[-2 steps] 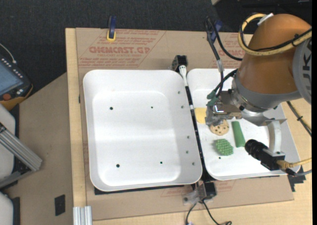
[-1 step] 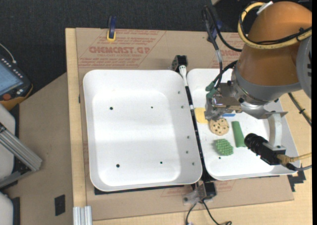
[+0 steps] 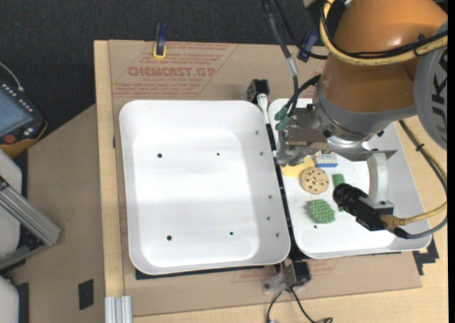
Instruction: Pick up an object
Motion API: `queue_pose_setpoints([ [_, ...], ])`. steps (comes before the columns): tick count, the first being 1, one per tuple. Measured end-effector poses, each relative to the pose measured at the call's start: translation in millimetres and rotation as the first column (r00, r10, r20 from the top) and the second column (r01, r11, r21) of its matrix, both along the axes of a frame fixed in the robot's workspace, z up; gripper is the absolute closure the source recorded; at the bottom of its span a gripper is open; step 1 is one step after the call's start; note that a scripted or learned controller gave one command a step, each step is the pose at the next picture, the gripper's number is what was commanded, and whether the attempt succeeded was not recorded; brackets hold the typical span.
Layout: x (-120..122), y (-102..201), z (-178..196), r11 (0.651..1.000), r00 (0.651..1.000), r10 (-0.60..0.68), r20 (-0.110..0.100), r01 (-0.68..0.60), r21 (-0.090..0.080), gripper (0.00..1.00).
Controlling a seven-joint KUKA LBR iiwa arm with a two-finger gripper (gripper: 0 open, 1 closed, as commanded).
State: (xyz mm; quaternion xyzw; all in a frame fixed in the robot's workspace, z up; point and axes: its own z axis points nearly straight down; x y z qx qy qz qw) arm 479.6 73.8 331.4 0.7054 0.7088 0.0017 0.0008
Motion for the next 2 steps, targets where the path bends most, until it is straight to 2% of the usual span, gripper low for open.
queue_pose_setpoints([
  [1, -0.1, 75.4, 67.8, 1.0, 1.0, 0.005, 0.005, -0.005, 0.004, 1.0],
  [2, 0.2, 70.5, 74.4, 1.0, 1.0, -0.003, -0.001, 0.003, -0.002, 1.0],
])
